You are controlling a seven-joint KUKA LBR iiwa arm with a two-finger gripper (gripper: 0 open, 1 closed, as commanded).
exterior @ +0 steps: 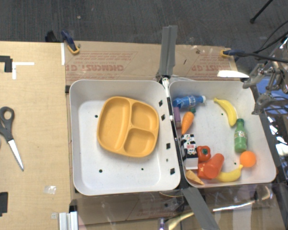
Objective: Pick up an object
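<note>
The gripper hangs by the right bin's far edge, its state impossible to tell. Inside lie a banana, green bottle and orange. The cardboard's mirrored print is illegible.

2 white bins: left bin has 1 yellow divided plate; right bin has 2 bananas, one at the back and one at the front, plus 1 blue bottle, 1 carrot, 1 green bottle, 1 orange, 1 red cup, 1 red pepper and 1 black-and-white carton. On the bench left of the bins: 1 pair of scissors
</note>
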